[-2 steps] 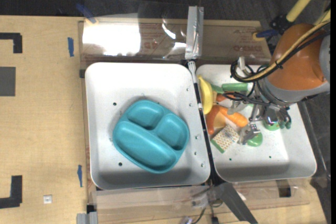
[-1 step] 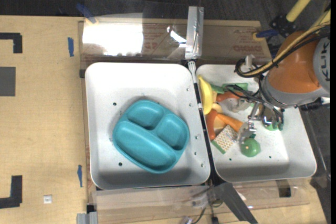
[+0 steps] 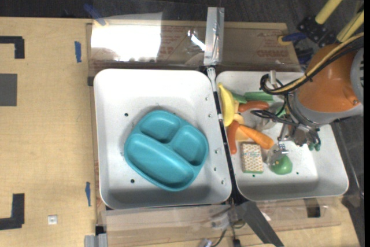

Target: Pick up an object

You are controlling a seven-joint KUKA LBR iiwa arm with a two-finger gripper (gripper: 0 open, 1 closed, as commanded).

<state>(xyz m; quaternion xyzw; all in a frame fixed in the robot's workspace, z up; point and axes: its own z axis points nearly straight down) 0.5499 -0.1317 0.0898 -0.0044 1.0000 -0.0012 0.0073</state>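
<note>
We read the gripper [image 3: 281,147] as low in the right bin [image 3: 332,173], over the toy pile w/ the arm [image 3: 329,89] coming in from the right. Whether its fingers are parted or closed on anything, we cannot tell; cables and wrist hardware crowd that spot. So no claim of a hold.

Candidate things all sit in that bin: a green round piece [image 3: 282,165] just under the gripper tip, a beige waffle-like block [image 3: 252,157] beside it to the left, an orange carrot [image 3: 256,136] lying slantwise above the block, a yellow banana-like piece [image 3: 228,106] against the bin's left wall, plus a green stick [image 3: 258,95] and another orange bit [image 3: 253,106] near the top. The left bin [image 3: 110,95] has a teal divided plate [image 3: 166,148], well apart from the arm.

What we think could go wrong:
- Green piece looks rounded, so closing off-centre may squirt it out sideways toward the bin wall.
- Block and carrot are v. near; a wide closing may catch two things or nudge the block w/o gripping anything.
- Pile is tight, so a lift may drag the carrot along and drop it.
- Loose cables [image 3: 272,84] hang near the toys and may snag on the way up.
</note>
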